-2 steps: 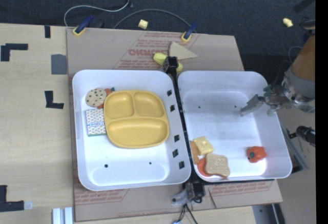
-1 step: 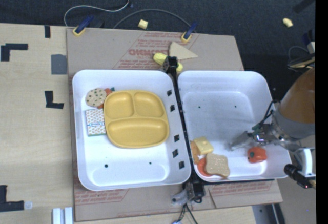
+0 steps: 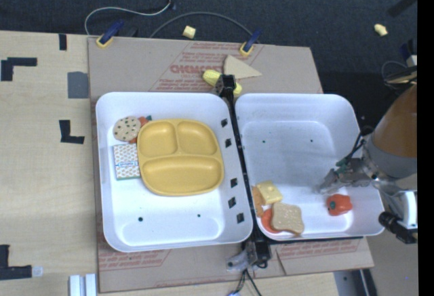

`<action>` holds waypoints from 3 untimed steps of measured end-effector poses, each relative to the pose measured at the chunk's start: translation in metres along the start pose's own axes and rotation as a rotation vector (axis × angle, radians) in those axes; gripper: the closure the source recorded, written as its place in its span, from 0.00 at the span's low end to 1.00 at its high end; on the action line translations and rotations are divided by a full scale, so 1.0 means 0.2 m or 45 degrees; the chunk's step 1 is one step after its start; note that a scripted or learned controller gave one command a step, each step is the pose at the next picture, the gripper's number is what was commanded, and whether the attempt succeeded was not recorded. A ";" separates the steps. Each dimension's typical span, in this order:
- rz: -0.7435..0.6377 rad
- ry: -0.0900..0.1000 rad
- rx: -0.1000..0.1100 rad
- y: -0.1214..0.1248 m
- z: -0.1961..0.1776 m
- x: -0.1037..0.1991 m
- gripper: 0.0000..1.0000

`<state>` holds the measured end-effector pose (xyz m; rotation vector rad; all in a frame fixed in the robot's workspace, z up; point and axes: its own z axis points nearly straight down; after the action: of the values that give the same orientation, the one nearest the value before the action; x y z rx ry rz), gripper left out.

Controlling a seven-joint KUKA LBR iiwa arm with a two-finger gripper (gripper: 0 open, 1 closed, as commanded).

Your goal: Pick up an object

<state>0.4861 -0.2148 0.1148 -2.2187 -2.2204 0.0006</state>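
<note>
**Desk:** What do you have on the bench?

**Operator:** I see the arm point(image 3: 400, 135) entering from the right, much of it cut off at the frame edge. Its gripper point(image 3: 333, 181) hangs low over the right bin point(image 3: 298, 108); I cannot tell how the tips stand, as they blur into a grey tangle.

**Desk:** And the left bin point(image 3: 169, 230)?

**Operator:** Well to the gripper's left, and it holds a yellow divided plate point(image 3: 180, 156). Beyond that plate sit a patterned card point(image 3: 126, 160) and a cookie point(image 3: 126, 129), with something red half hidden behind the cookie.

**Desk:** Anything close to the gripper?

**Operator:** A small red object point(image 3: 339, 204) lies just below it, apart from the tips. Lower left I see a bread slice point(image 3: 287, 218) overlapping a red piece, partly covered. A yellow cheese block point(image 3: 269, 193) is beside them.
</note>
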 end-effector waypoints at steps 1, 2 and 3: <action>0.001 0.001 0.000 0.00 0.00 0.00 0.00; -0.001 0.002 0.001 0.00 -0.05 0.00 1.00; 0.000 0.002 0.001 0.00 -0.04 0.00 0.00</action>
<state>0.4863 -0.2140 0.1235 -2.2175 -2.2193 -0.0001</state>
